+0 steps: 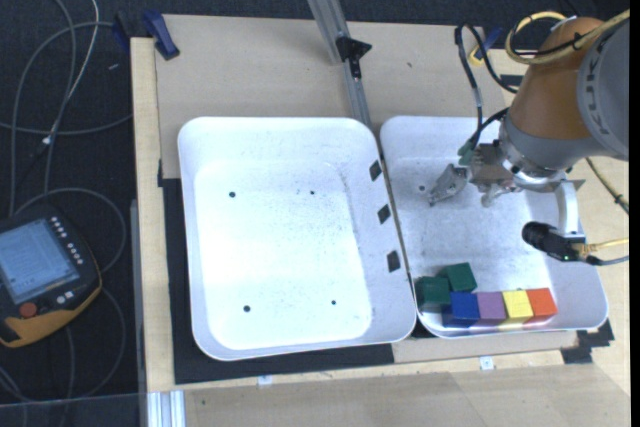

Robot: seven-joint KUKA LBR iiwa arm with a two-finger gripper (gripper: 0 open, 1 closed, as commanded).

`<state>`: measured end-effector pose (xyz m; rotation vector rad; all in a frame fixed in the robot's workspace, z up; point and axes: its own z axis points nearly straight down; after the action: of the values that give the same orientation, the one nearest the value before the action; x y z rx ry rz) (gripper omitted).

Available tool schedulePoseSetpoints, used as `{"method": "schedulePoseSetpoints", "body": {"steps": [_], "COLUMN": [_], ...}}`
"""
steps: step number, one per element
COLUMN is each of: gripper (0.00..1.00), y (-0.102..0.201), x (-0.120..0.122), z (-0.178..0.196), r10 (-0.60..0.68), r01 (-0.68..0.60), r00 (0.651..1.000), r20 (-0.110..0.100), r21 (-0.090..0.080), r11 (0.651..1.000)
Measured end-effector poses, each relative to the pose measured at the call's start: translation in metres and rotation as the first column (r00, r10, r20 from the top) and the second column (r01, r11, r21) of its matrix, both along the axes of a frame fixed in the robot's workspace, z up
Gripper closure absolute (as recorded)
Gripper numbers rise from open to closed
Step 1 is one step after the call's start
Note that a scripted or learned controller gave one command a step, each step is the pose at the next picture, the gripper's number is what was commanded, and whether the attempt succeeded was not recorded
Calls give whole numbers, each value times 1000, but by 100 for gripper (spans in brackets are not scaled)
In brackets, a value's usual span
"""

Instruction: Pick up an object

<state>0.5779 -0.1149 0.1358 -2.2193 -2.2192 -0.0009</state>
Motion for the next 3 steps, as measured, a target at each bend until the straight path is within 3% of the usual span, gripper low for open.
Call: {"method": "schedulePoseSetpoints", "body": {"steps": [1,2,3], "gripper": [0,0,0], "y": [32,-10,-42], "x": [-45,-25,-53], "z": [3,112,-18], "r10": [1,-1,-3], "r01": [-1,1,3], "r00": [1000,1000,1000], "r20": [-3,12,-9], "r21": [1,-6,0], "r11": [1000,1000,1000]}}
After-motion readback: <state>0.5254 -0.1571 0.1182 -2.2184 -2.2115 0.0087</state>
